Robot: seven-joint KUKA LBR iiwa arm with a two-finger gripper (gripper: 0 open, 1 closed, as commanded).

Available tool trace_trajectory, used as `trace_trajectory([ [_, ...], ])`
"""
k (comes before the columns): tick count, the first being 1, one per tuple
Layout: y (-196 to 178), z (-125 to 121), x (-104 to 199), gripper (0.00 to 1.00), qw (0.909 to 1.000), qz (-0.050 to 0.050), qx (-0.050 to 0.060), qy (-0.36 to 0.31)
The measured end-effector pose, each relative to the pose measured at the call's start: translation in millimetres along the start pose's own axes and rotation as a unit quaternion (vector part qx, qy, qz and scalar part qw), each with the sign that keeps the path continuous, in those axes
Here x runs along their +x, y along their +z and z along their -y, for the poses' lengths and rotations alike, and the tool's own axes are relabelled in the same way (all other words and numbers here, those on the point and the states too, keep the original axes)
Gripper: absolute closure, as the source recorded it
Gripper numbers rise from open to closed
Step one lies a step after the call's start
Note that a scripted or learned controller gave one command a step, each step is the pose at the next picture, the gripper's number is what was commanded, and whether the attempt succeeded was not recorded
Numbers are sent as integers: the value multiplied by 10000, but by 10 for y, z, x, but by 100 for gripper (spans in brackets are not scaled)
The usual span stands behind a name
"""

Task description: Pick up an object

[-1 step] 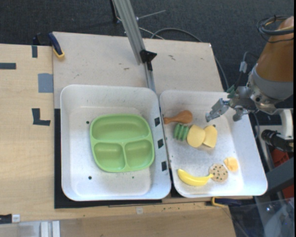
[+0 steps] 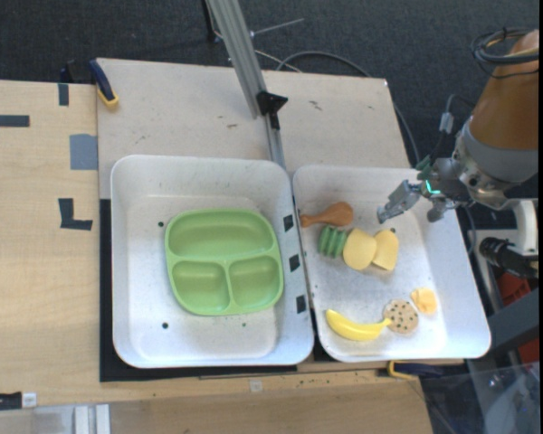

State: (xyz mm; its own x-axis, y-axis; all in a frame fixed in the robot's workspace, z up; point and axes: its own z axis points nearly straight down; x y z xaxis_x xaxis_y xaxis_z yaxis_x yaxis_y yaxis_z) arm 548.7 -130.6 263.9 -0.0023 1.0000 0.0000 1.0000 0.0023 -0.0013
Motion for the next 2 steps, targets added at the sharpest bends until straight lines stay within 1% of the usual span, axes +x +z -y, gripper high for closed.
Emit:
trace_trajectory([
  [1,631,15,64,0,10000,-5,31,4],
  [2,1080,56,31,0,10000,-1,26,8],
])
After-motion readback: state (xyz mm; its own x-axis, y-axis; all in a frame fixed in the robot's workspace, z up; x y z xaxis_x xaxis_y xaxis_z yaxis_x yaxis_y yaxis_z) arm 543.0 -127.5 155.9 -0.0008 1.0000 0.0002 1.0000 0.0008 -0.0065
